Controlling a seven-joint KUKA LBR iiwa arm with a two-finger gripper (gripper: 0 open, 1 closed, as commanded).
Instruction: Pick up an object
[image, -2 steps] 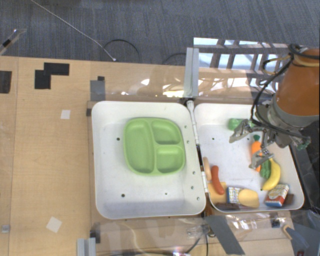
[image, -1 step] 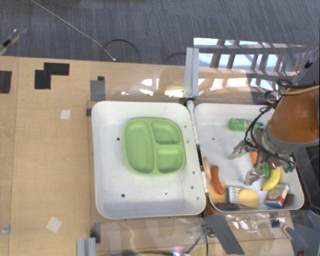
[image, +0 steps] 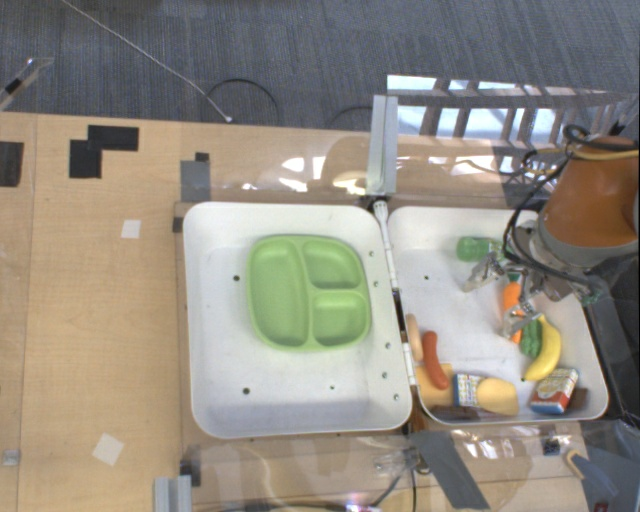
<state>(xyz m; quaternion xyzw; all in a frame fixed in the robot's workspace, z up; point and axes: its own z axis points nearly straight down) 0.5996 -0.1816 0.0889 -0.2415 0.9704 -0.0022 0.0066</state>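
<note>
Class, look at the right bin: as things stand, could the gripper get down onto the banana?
Probably yes. The gripper hangs in the right bin just above the banana, whose top lies bare. A green item and a carton crowd its sides.

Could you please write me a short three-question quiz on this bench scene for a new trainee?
1. True or false: the green plate lies in the right bin.
2. Which lies nearest the banana? A) the hot dog B) the carrot C) the green plate
3. Fill in: the gripper hangs over the ___ bin.

Key
1. False: it lies in the left bin.
2. B
3. right
</note>
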